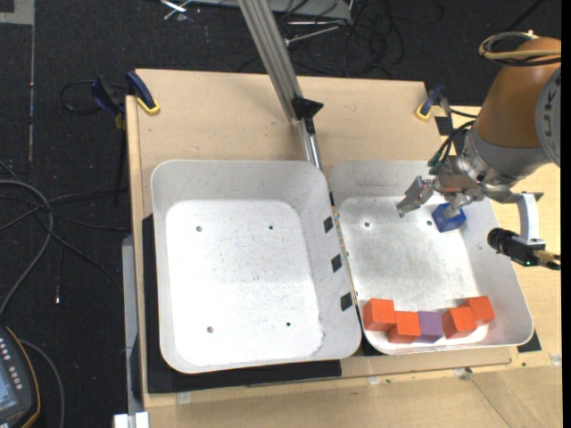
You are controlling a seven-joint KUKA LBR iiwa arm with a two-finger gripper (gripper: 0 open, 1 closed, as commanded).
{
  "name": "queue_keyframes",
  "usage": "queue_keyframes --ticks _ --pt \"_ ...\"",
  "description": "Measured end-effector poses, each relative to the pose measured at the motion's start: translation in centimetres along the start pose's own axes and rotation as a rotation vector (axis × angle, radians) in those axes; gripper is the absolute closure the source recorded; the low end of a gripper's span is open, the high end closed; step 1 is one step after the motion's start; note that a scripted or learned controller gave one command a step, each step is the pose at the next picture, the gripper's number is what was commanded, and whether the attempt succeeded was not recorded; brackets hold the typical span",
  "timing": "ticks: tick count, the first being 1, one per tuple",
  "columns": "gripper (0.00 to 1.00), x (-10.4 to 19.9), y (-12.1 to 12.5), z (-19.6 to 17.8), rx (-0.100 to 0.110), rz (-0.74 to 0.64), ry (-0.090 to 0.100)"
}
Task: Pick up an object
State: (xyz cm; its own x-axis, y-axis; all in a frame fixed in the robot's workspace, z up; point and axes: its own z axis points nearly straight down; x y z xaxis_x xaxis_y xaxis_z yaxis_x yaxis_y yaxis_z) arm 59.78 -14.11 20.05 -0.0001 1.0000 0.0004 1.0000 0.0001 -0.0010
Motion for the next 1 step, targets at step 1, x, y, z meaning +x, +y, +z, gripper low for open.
queue_keyframes --ticks 1 --pt "0.0 -7.43 2.33 6.95 -0.003 0.006 -0.003"
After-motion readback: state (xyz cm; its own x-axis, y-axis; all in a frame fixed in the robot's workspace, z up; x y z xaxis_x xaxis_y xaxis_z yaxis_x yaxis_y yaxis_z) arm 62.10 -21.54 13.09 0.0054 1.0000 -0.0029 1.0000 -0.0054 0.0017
